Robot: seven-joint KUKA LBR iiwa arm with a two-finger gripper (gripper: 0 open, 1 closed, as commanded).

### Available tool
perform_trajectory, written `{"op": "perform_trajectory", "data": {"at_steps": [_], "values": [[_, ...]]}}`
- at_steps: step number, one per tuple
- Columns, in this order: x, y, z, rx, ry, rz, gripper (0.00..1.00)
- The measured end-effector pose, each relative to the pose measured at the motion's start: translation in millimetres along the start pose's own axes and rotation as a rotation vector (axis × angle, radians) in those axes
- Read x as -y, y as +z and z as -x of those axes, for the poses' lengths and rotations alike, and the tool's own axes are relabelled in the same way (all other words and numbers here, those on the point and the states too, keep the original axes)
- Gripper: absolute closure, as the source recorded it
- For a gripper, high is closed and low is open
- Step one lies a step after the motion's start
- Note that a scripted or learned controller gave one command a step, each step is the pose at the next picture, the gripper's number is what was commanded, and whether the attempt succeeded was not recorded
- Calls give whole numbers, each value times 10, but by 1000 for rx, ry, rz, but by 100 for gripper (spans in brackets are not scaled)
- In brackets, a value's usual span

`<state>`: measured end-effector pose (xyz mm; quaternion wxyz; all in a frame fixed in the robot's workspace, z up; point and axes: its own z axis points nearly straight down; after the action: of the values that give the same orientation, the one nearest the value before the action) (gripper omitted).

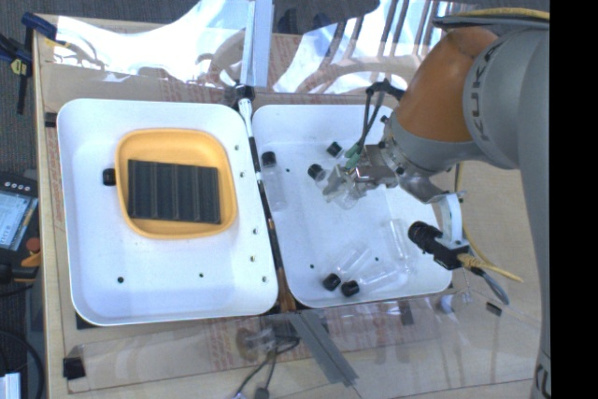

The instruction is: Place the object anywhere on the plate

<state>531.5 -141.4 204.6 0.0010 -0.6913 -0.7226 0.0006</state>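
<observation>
Plate, yellow, waits in left bin; clear objects lie in right bin. Hand low over them, likely picking; grip state unreadable.

Plate in left bin — vials in right bin
</observation>
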Motion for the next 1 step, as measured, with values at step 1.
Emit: {"op": "perform_trajectory", "data": {"at_steps": [1], "values": [[-451, -344, -396, 0, -154, -1, 100]]}}
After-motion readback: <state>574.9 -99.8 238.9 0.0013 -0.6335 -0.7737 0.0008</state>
